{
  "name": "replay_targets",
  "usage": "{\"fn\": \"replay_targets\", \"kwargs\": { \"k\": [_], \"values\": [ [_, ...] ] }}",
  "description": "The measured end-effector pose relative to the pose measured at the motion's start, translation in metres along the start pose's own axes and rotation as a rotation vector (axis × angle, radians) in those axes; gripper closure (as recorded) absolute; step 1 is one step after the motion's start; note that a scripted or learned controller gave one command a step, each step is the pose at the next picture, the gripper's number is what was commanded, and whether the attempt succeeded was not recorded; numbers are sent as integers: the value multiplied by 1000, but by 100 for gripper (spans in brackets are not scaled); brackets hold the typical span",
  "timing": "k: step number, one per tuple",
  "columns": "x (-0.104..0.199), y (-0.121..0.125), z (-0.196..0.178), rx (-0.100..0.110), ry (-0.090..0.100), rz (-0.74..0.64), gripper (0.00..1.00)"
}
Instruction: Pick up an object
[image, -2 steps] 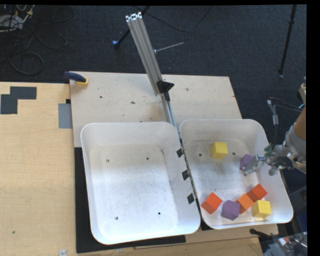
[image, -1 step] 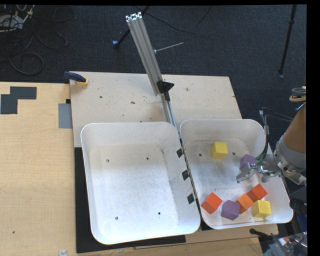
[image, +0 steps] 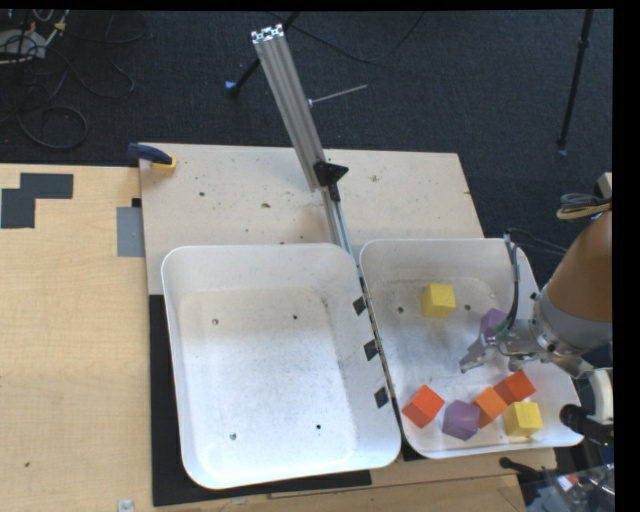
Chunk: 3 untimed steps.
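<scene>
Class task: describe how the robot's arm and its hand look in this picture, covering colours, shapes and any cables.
The arm enters from the right, with a rounded orange band above a grey wrist section. The hand is small, metallic grey, with thin pointed fingers. A thin dark cable curves along the arm toward the hand.

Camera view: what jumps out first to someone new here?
The coloured blocks in the right bin: a yellow cube alone near the back, and a front cluster with an orange block and a purple block. The gripper hangs over that bin. A slanted metal bar crosses the bench behind.
</scene>
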<state>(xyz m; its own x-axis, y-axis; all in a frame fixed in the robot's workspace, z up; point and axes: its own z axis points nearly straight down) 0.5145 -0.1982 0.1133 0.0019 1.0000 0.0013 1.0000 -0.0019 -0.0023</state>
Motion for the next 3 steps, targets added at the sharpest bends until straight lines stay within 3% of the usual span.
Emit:
{"fn": "replay_targets", "kwargs": {
  "k": [1,3],
  "values": [
    [-1,-1,-11,2,1,9,100],
    [-7,0,-106,-6,-2,-3,100]
  ]
}}
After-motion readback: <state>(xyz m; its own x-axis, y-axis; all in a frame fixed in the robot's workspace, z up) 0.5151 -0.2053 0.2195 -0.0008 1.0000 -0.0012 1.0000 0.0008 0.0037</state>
